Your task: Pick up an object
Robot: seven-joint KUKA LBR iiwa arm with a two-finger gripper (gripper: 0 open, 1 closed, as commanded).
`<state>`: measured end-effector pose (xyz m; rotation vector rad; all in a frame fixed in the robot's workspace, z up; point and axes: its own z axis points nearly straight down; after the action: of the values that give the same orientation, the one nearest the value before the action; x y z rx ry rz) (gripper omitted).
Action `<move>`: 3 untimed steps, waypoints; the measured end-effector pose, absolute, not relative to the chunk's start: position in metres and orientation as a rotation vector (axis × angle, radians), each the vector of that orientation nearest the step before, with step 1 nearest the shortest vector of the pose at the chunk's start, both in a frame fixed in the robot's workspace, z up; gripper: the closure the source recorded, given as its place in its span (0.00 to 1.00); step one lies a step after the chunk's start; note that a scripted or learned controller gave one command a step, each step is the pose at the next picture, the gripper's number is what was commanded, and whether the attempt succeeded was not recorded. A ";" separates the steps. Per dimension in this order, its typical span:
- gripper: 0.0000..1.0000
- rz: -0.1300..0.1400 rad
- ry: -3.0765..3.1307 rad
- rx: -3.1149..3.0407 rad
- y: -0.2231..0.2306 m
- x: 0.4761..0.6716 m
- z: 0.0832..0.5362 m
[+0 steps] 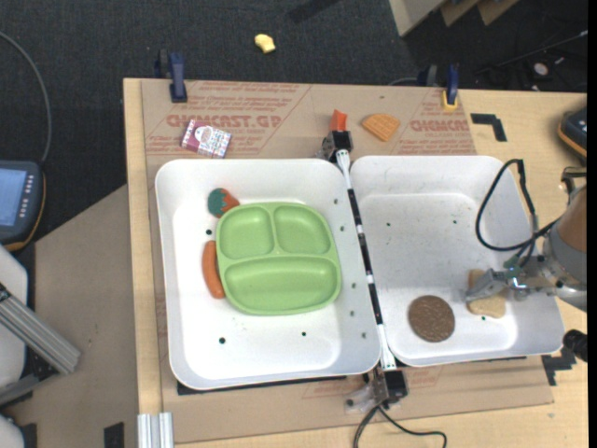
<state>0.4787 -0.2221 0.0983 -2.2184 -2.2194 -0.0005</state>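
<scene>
In the right bin (420, 222) a round brown cookie (432, 317) lies near the front wall. To its right lies a tan, bread-like piece (488, 303). My gripper (494, 286) is low over that tan piece at the bin's right side, touching or nearly touching its top; the arm (571, 267) comes in from the right. The left bin (182, 278) holds a green divided plate (277, 257), an orange carrot-like piece (213, 269) along the plate's left edge, and a small green and orange item (222, 201) at its upper left.
A black cable (499, 203) loops over the right bin's back right part. On the bench behind the bins lie a pink and white packet (206, 138), a tan cracker (380, 126) and a small orange item (338, 119). Blue clamps (174, 73) grip the bench's back edge.
</scene>
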 end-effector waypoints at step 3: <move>0.00 -0.001 -2.220 -2.222 -0.224 0.479 0.113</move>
<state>0.4790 -0.2237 0.1126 -2.2223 -2.2203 -0.0008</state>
